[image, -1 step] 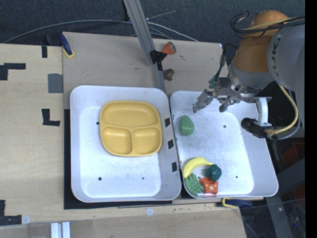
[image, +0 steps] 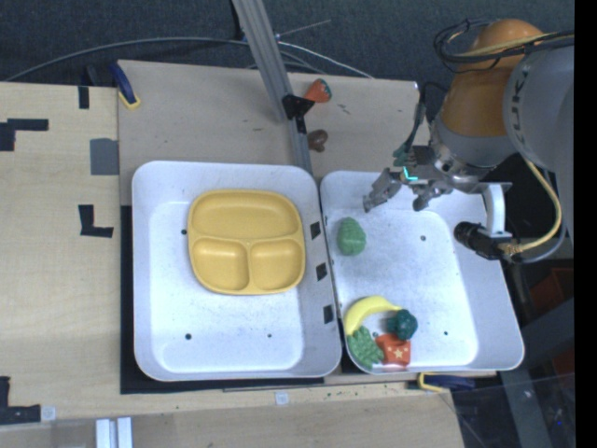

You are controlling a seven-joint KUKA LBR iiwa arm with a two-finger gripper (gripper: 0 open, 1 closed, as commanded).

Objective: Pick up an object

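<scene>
Camera view: your two-finger gripper (image: 403, 194) hangs w/ fingers spread, nothing between them, over right white bin (image: 485, 343). Round green plastic lump (image: 352, 236) lies just at its 8 o'clock, apart.

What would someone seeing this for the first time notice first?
Probably the yellow tray, big and bright in the left bin. Next, the arm coming in from the right, its hand over the far edge of the right bin, fingers spread, holding nothing. Then the toys in that bin: a green lump alone near the left wall, and a banana clustered with small pieces at the near left corner.
</scene>
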